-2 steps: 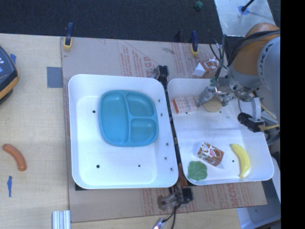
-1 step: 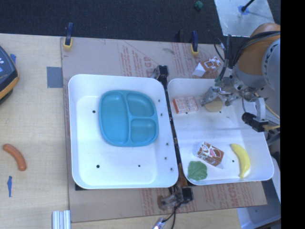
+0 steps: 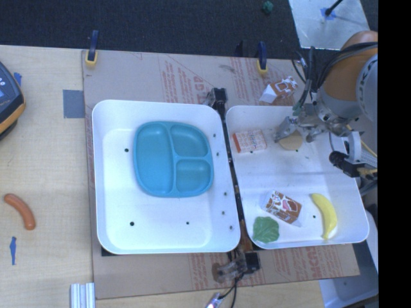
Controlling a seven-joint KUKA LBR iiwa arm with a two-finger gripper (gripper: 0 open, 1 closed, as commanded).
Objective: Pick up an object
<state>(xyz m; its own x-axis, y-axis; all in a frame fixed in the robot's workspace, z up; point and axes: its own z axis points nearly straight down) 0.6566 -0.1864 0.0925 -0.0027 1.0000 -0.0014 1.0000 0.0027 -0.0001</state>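
The right bin [image 3: 347,236] holds several items. A small orange-and-white packet [image 3: 249,140] lies at its far left, and a tan round piece [image 3: 290,143] sits beside that packet. Toward the near side are a brown-and-white wrapper [image 3: 283,207], a yellow banana [image 3: 325,215] and a green leafy toy [image 3: 266,230]. My gripper [image 3: 297,128] hangs low over the bin's far side, right above the tan piece and partly covering it. Whether it touches the piece is unclear.
A blue divided plate [image 3: 173,158] lies in the left bin [image 3: 109,230]. Another snack packet [image 3: 280,90] rests on the cardboard behind the right bin. A toy sausage [image 3: 20,210] lies on the bench at the far left, and a dark device [image 3: 8,101] sits at the left edge.
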